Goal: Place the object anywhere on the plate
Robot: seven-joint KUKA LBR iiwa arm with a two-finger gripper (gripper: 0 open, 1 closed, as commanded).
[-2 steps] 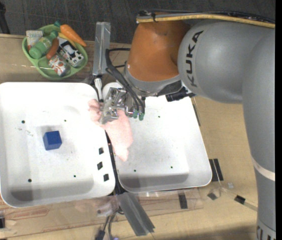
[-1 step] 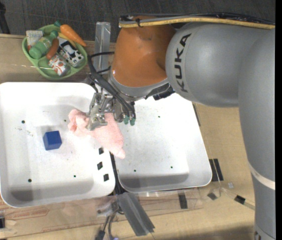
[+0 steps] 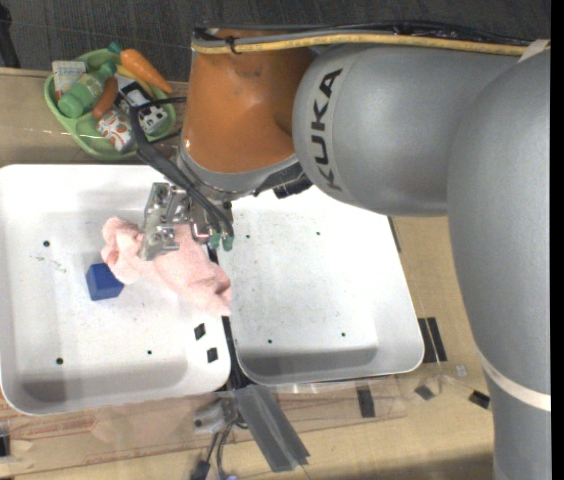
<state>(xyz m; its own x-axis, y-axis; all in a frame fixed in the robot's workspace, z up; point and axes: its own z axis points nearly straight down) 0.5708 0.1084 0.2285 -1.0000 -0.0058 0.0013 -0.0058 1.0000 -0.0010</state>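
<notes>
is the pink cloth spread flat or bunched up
Bunched up. The pink cloth lies crumpled in uneven folds in the left bin, beside the blue block, with the gripper over its upper part.

A small blue cube-shaped block (image 3: 105, 282) sits left of centre in the frame, touching a crumpled pink cloth (image 3: 167, 260) sprawled just right of it.

**Robot arm: outward features**

Arm (image 3: 442, 128): broad, rounded grey casing, smooth and matt, marked "KUKA" in black capitals. Orange band (image 3: 237, 98) above the wrist, glossy, with a thin yellow-and-black rim along its top edge. Claw (image 3: 172, 223): small bare-metal assembly, silver, with dark cabling beside it.
</notes>
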